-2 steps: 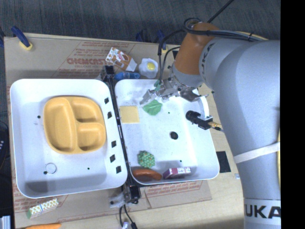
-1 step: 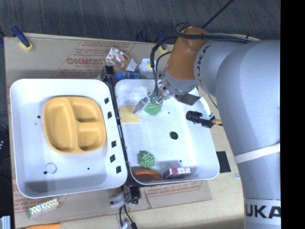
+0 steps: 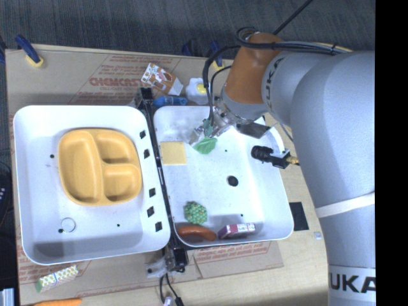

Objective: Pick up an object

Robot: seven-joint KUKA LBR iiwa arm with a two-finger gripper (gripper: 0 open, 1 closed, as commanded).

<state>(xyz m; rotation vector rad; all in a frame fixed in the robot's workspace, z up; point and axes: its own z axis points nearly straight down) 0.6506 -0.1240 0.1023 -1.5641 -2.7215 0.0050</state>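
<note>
My gripper (image 3: 208, 130) reaches down into the back of the right bin (image 3: 255, 196), under the orange wrist band. A small green leafy piece (image 3: 205, 146) lies right at its tip, touching or nearly touching it. A pale yellow square (image 3: 173, 152) lies just to its left, by the bin's left wall. At the front of the same bin lie a bumpy green item (image 3: 196, 212), a red-brown sausage (image 3: 194, 233) and a small purple and white box (image 3: 237, 230).
The left bin (image 3: 32, 190) holds a yellow divided tray (image 3: 100, 166). A snack packet (image 3: 156, 76), a blue item (image 3: 171, 99) and a yellow item (image 3: 199, 89) sit behind the bins. A black fitting (image 3: 271, 156) overhangs the right bin's right rim.
</note>
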